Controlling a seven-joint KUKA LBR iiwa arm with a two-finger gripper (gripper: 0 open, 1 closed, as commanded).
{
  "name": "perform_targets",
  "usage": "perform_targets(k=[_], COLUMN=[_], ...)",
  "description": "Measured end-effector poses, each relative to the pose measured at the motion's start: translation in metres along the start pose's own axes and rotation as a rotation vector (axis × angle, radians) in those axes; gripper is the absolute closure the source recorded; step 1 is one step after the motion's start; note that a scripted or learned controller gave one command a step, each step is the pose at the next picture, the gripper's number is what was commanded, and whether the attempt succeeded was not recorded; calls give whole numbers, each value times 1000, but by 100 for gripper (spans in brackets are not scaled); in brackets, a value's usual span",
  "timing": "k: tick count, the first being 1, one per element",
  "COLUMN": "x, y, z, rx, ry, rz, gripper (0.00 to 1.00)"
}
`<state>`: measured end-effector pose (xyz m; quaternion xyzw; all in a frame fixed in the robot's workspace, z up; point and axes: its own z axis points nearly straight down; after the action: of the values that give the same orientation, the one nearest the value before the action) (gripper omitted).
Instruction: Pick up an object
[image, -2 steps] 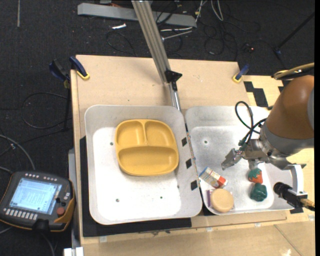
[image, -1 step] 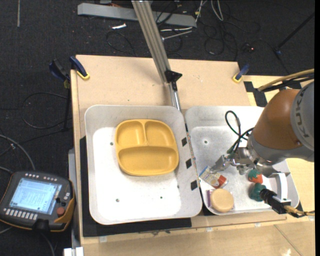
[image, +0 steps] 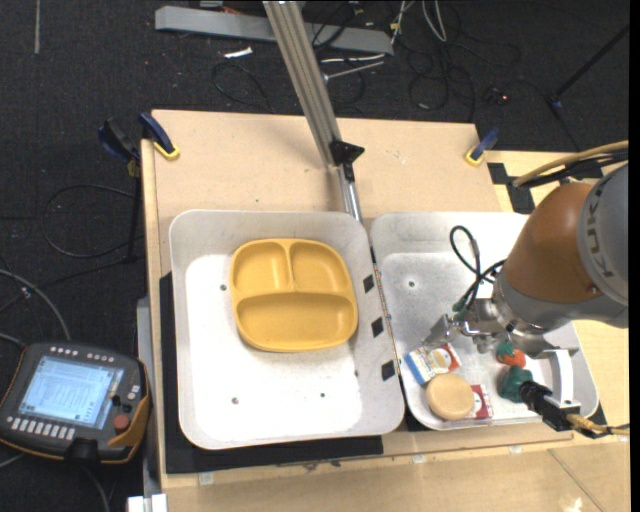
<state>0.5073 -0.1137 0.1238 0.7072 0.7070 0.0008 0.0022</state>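
Nearest, a round tan disc-shaped toy (image: 450, 397) lies in my right white bin (image: 420, 250), beside a small red-and-white packet (image: 432, 360). My pincer (image: 462, 325) hovers just above them; whether it is parted, I cannot tell.

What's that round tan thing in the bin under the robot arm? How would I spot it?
Look at the right-hand white bin, the one that the arm reaches over. At its near edge lies a round tan object, like a bun. Its neighbours are a small red-and-white packet and teal and red pieces; it alone is plain tan and round.
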Motion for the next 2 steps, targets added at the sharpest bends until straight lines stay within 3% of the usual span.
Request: perform_targets(k=[1, 2], x=[1, 5], y=[0, 11], z=[-7, -60], rx=[2, -1], ry=[2, 1], rz=[0, -4], gripper=[100, 100])
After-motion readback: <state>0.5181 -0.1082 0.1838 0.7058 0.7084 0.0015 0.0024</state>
